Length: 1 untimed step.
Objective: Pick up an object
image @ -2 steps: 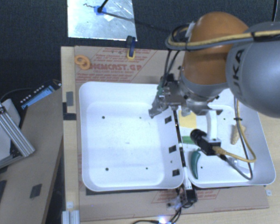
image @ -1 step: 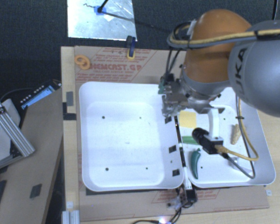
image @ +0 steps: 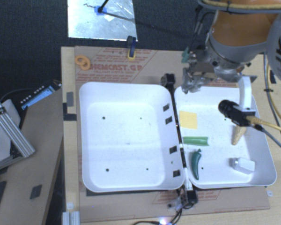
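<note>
At the left edge we see a silver metal rail (image: pixel 11 135) lying at a slant beside the surface. A brown cardboard sheet (image: pixel 145 62) with red print covers the surface, and an orange ring-shaped piece (image: pixel 82 62) rests near its far left corner. Behind the sheet, a square of crinkled foil (image: pixel 102 13) lies on the dark floor, and a blue-and-yellow clamp (image: pixel 130 47) sits at the sheet's far edge. The left white bin (image: pixel 126 139) stands on the sheet, its right wall against the right white bin (image: pixel 215 121). In the right bin, nearest the shared wall, lie a flat yellow square (image: pixel 188 120), a light green bar (image: pixel 195 140) just in front of it, and a dark green pepper-shaped toy (image: pixel 196 163) near the front rim. Over that bin's far left corner hangs the gripper (image: pixel 192 89) of the grey-and-orange arm (image: pixel 246 18); we cannot tell whether its jaws are released or clenched. Further right lie a tan cone (image: pixel 237 135) and, near the front right corner, a small white-and-grey block (image: pixel 242 165), well apart from the gripper.
</note>
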{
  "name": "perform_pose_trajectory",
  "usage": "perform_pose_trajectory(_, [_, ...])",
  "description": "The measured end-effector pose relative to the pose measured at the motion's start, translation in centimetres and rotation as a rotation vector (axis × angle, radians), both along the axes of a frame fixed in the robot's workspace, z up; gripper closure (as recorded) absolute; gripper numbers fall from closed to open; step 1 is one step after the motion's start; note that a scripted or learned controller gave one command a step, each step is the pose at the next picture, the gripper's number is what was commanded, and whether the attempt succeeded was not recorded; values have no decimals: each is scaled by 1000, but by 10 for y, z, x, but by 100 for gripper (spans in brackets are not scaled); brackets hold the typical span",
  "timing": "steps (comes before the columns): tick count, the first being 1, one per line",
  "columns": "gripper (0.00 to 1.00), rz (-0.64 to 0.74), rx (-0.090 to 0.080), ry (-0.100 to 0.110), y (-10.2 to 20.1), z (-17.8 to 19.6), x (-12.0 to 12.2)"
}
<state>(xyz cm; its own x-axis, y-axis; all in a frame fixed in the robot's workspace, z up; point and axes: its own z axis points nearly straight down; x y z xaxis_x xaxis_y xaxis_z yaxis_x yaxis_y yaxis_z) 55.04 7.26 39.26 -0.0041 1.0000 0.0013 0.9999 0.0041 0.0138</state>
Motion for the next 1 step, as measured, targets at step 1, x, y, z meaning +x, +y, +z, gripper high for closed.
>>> perform_pose_trajectory(1, [100,4,-1,17,47,-58,-16])
